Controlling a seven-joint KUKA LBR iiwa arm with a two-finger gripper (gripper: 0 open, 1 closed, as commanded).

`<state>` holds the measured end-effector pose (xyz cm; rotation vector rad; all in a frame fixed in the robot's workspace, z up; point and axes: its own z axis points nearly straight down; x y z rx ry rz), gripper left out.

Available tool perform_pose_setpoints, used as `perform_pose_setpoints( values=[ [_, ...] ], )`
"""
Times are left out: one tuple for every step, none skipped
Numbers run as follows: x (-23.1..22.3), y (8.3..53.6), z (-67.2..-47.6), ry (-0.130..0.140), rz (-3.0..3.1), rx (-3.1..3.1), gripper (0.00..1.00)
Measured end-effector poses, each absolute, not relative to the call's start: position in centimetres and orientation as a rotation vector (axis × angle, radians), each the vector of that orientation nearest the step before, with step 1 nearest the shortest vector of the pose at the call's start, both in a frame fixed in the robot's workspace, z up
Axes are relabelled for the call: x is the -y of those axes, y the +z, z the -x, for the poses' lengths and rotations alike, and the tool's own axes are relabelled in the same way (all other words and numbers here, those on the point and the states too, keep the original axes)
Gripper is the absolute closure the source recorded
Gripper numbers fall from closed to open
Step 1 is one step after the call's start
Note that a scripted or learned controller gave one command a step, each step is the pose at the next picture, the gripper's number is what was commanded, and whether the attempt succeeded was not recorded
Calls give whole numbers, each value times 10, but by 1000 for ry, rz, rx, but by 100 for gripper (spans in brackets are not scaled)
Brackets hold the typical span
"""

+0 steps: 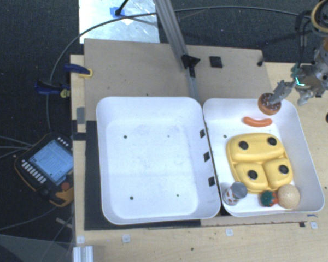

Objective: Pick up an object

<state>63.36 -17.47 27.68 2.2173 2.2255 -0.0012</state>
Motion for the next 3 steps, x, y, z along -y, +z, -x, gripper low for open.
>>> perform_pose_setpoints(
  values=[
    [175, 278, -634, 2, -2215, -2224, 0],
    [181, 235, -632, -2, -2219, -2223, 0],
    [180, 192, -628, -2, -2220, -2224, 0]
  ],
)
